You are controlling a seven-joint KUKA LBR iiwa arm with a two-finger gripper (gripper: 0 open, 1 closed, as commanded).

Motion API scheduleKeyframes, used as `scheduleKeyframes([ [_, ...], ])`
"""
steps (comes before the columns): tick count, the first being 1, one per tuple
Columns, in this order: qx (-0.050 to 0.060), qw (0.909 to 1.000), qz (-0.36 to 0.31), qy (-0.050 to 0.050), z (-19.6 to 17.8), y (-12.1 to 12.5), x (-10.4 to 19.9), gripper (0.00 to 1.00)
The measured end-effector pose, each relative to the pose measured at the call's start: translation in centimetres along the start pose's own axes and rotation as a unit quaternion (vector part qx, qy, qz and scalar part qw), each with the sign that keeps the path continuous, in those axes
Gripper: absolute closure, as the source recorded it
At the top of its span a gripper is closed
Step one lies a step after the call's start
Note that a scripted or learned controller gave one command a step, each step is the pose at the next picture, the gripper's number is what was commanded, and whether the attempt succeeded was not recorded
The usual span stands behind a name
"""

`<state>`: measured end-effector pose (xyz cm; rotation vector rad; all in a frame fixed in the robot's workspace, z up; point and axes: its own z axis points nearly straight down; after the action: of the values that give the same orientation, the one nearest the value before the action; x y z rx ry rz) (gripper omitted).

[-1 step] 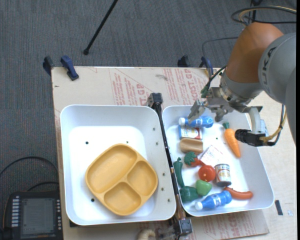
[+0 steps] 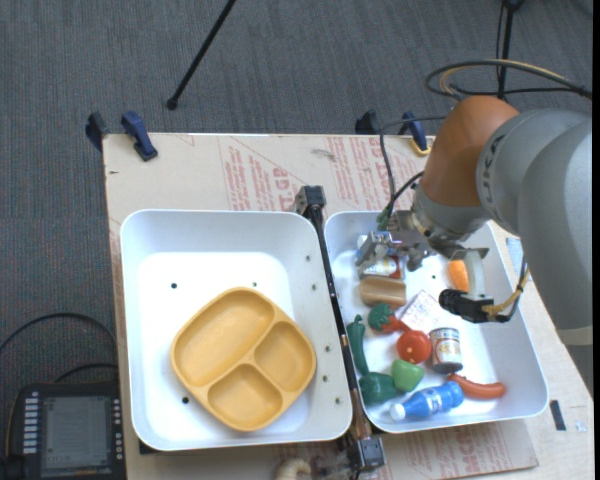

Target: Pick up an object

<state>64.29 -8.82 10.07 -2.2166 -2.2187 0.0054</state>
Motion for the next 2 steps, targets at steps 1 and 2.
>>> scheduleKeyframes([
  [1,0.000,1.0000,0.001,0.000,-1.04,0.07,-0.07,1.00],
  [2,0.000,1.0000,0.002,0.000,-1.03,0.07,-0.08,0.00],
])
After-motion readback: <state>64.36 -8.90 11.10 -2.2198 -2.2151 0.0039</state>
